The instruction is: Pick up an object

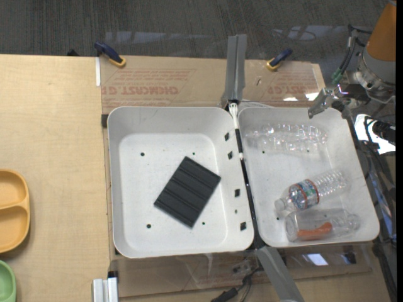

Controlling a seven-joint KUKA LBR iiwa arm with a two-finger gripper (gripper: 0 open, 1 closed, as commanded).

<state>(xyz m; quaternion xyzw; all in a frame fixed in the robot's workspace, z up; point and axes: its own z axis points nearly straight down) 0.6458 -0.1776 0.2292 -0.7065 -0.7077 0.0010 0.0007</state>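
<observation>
Right bin (362, 168) holds three clear plastic items: water bottle (310, 192) near middle, tube with orange contents (322, 225) at front edge, crinkled clear tray (286, 137) toward back edge. Left bin (116, 187) holds one black ribbed panel (187, 191), centre. Pincer (327, 104) hovers over right bin's back right corner, carries nothing; fingers' state: cannot tell. Step in hand: approach, judged. Next move calls for choosing target, descending, likely bottle.

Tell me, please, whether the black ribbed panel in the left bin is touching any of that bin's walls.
Apart. The camera view shows the black ribbed panel lying on the floor of the left bin, with white floor visible all around it.
</observation>
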